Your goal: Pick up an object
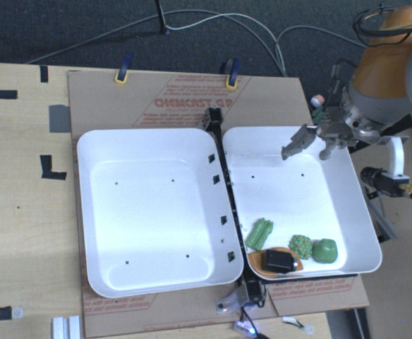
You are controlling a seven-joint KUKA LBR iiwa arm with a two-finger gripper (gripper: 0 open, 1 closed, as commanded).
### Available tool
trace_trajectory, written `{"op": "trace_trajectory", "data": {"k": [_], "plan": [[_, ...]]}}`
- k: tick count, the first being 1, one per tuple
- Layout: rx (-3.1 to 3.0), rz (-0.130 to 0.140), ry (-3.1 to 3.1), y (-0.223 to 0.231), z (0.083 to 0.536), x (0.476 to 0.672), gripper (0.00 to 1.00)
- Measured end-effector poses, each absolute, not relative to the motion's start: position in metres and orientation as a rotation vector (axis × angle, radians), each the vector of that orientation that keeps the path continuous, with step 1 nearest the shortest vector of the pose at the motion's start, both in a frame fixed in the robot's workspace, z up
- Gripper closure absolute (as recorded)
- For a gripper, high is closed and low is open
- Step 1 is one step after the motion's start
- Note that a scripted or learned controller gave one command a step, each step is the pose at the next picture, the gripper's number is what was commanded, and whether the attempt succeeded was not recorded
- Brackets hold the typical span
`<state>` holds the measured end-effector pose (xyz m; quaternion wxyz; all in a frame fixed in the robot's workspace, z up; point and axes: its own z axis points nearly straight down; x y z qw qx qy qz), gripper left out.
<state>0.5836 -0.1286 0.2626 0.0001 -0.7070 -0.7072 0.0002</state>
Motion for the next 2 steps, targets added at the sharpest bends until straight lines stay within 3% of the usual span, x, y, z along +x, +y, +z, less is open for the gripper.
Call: {"op": "trace_trajectory", "data": {"k": [1, 2], "plan": [[-2.213, -0.002, -2.229, -0.048, 0.271, 0.598, 0.0], [-2.213, 0.005, -2.223, 0.01, 0.231, 0.536, 0.0]]}}
